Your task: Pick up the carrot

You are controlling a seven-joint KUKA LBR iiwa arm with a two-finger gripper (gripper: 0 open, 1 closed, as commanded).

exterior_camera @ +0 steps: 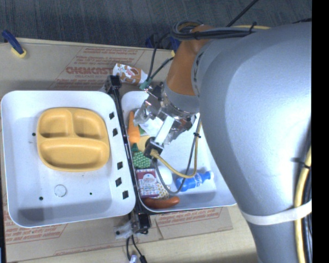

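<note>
The carrot [132,129] lies in the right bin [208,196], pressed along that bin's left wall in its upper half. It is a smooth orange spindle, long and narrow, lying lengthwise along the wall. A green, bumpy piece [141,159] touches its lower end; I cannot tell whether it belongs to the carrot.

The gripper [153,114] hangs just right of the carrot's upper part, a cluster of bright metal plates and brackets under the orange band of the arm [252,119]. From this slant I cannot tell whether the tool is apart or together, and nothing shows clamped in it. The arm's broad grey shell is matte and rounded and covers most of the right bin's far side.

Lower down in the same bin sits a flat red packet [148,182] with a pale printed label, rectangular and glossy. Below it, against the bin's near rim, lies a reddish-brown sausage [162,203], plump with rounded ends. Beside the packet to the right lies a blue bottle [194,182] on its side, with a white cap.

The left bin [5,147] is shallow white plastic with rounded corners. It holds a yellow plate [74,137], a soft-cornered rectangle split into three compartments. Both bins rest on brown cardboard [71,64] with red print.
</note>
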